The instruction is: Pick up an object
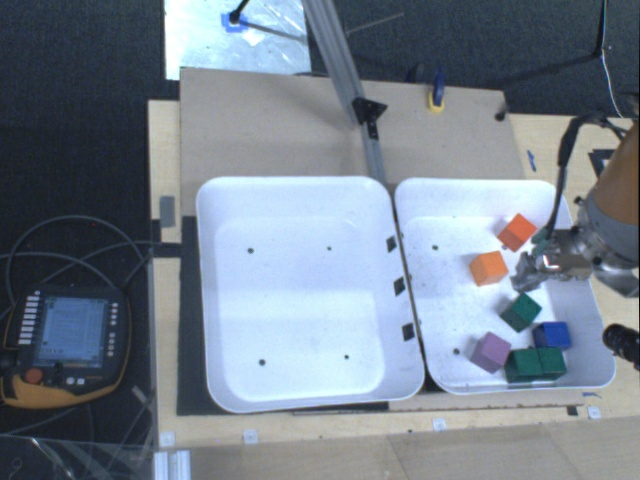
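Gripper (530,268) hangs low over the right bin (440,230), reaching in from the right; whether its fingers are apart or together is too blurred to tell. Just nearer sits a green block (521,312), then blue (552,335), purple (491,351) and another green block (535,364). Two orange blocks (488,267) (517,232) lie left and farther. Arm is cut off at the right edge.

Dark carpet floor (80,88), tan bench (300,118), shiny sheet (235,23) top, pendant (65,348) left w/ cables.
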Action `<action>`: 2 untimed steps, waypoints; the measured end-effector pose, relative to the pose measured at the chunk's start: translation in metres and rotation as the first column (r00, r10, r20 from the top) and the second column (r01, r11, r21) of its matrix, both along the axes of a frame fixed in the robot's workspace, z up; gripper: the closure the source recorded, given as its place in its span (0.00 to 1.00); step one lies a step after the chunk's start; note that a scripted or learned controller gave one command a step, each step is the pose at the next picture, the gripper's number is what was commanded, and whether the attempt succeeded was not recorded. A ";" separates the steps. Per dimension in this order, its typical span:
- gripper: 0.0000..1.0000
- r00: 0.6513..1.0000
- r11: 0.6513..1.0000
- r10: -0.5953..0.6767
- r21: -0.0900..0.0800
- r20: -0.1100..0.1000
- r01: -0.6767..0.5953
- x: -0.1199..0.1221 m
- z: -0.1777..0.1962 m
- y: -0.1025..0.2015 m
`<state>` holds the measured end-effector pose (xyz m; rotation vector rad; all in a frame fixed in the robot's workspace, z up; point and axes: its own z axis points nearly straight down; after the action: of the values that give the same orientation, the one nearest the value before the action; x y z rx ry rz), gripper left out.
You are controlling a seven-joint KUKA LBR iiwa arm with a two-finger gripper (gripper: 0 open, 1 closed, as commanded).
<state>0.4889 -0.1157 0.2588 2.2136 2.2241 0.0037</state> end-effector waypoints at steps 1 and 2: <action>1.00 1.000 1.000 0.005 0.002 0.000 -0.005 0.014 0.004 0.044; 1.00 1.000 1.000 0.006 0.003 -0.004 -0.006 0.029 -0.010 0.101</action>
<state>0.5174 -0.0147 0.2489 2.2101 2.2346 0.0030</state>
